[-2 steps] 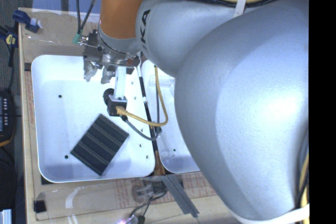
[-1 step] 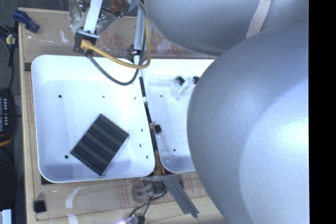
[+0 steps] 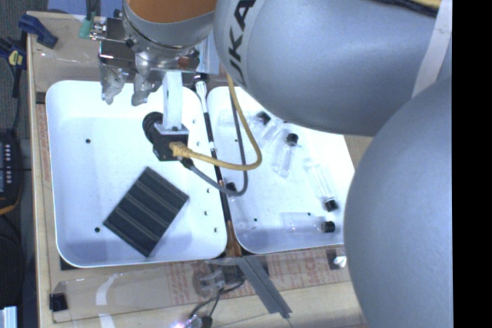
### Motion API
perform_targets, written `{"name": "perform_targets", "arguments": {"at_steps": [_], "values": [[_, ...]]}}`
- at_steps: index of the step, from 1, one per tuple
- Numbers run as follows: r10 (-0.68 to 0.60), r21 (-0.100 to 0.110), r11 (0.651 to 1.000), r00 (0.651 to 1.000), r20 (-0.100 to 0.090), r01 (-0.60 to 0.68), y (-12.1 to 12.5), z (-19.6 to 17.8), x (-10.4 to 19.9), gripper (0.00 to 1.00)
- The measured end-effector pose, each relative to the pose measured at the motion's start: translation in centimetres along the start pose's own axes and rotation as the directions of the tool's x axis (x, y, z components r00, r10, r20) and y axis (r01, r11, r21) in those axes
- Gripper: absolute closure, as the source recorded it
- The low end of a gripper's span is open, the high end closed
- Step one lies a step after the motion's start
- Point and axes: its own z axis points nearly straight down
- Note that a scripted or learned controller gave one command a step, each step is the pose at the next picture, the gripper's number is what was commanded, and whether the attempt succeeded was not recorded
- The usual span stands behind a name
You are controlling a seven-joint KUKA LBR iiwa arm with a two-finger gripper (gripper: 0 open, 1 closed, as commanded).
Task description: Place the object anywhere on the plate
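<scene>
Hovering over the far edge of the left bin (image 3: 69, 165), the hand (image 3: 125, 91) is pointing down with its two fingers apart and nothing between them. The dark ribbed plate (image 3: 146, 211) is lying flat at a slant in the near part of that same bin, well apart from the hand.

The likely things to move, the clear vials (image 3: 283, 157) with black caps, are lying on their sides, scattered across the right bin (image 3: 269, 242), which is sitting just beside the left one on the counter (image 3: 154, 284). None of them is touching the plate.

Judging from their look, the vials are light, stiff and smooth, so they are probably going to roll or slip away under a glancing touch, and their clear walls are making their outlines hard to read against the white floor. The safest hold is likely across the middle of a vial's body, fingers closing at right angles to its long axis, not on the cap end. The vial at the near right (image 3: 307, 224) is lying close to the bin wall, leaving little room for a finger.
</scene>
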Motion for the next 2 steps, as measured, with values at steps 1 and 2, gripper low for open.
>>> {"name": "perform_targets", "arguments": {"at_steps": [1,2], "values": [[-0.333,-0.003,0.943,0.943,0.001,0.333,9.7,3.7,2.1,1.0],[-0.74,-0.003,0.673,0.673,0.003,0.74,4.2,2.8,-2.4,1.0]]}}
